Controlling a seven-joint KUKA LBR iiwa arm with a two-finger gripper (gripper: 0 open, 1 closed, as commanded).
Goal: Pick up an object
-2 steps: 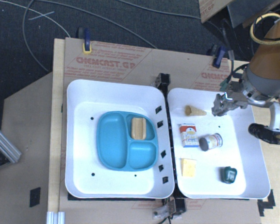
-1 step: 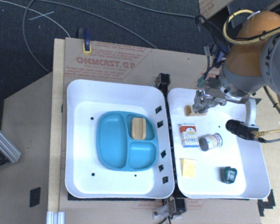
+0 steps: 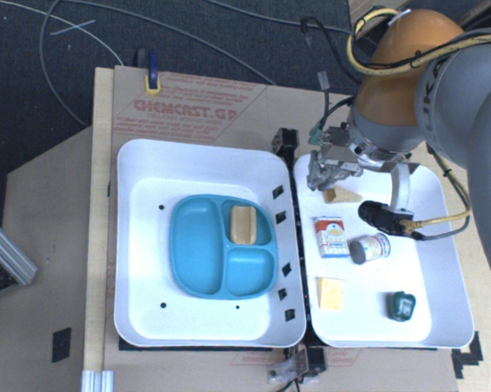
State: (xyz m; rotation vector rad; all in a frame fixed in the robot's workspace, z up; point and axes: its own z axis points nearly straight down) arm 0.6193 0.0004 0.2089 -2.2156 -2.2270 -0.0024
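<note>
My gripper (image 3: 326, 177) hangs low over the far left corner of the right bin (image 3: 443, 276). A small tan wedge (image 3: 345, 195) lies just to its right, close to the gripper or touching it. Below that in the same bin are a red and white box (image 3: 331, 238), a small silver jar (image 3: 369, 248) on its side, a flat yellow square (image 3: 331, 293) and a dark teal object (image 3: 401, 306). In the left bin (image 3: 140, 224) a blue divided plate (image 3: 219, 253) carries a tan block (image 3: 243, 225).
The grey arm with its orange band (image 3: 407, 56) comes in from the upper right over the right bin's far edge. A cardboard sheet (image 3: 189, 105) lies behind the bins. Black clips (image 3: 286, 267) line the ridge between the bins.
</note>
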